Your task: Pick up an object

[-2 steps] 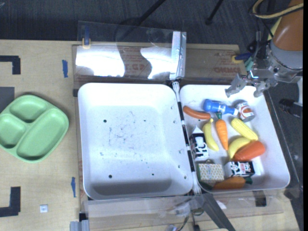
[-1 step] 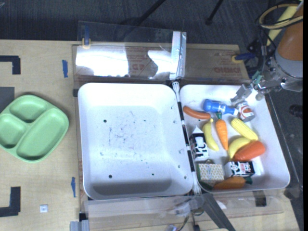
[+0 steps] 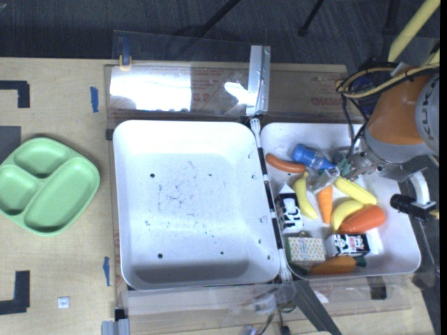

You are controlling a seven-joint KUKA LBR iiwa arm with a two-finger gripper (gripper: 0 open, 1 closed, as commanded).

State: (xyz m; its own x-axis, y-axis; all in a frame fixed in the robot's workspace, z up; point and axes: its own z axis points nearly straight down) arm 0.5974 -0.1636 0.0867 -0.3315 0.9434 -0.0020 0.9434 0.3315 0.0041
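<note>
Where glossy plastic foods crowd, end effector (image 3: 334,175) touches blue bottle (image 3: 308,155).

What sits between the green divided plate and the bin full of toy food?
In the camera view, the other shallow white bin lies between the green divided plate and the food-filled white bin.

The arm (image 3: 405,117) runs off the right edge; gripper (image 3: 334,175) fingers blur into the toy clutter, grip unreadable.

left bin (image 3: 185,187): open floor | right bin (image 3: 408,253): crowded, toy food (image 3: 349,211) packed close, little room between
</note>
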